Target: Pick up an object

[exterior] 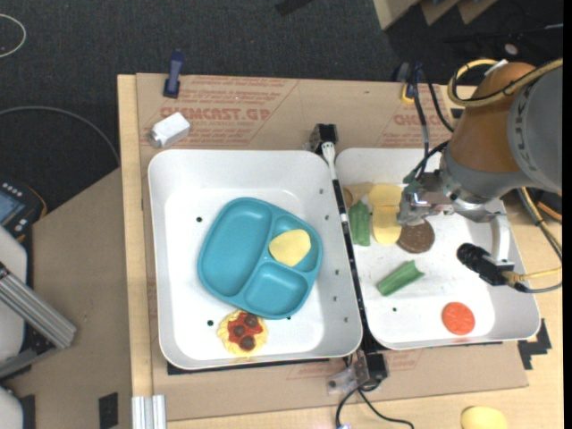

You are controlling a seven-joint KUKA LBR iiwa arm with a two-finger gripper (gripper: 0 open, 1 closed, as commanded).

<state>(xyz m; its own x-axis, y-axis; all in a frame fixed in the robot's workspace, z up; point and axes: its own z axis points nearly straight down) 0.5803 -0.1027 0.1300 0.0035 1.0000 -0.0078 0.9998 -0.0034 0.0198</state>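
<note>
Your big grey arm (500, 141) with the orange band comes in over the right white plastic bin (500, 324), so your pincer (414, 206) hangs low above a little heap of toy food. That is where the picking can happen. You cannot tell how wide the pincer is open, and nothing shows held in it.

Far to its left sits the left white bin (179, 239), smooth and shallow. In it lies a blue plastic tray (234, 253) with rounded pockets, and a soft yellow lemon shape (290, 247) rests in one pocket. Below the tray is a small toy pizza (241, 331).

Right beside the pincer, on its left, are pale yellow blocks (385, 211), smooth like cheese, and a green stick (359, 222). Just under it is a round brown cookie shape (416, 238). A green pickle shape (399, 277) lies a bit lower. A flat orange disc (458, 317) sits well apart, down and to the right.

The brown cookie looks closest to grab.
</note>
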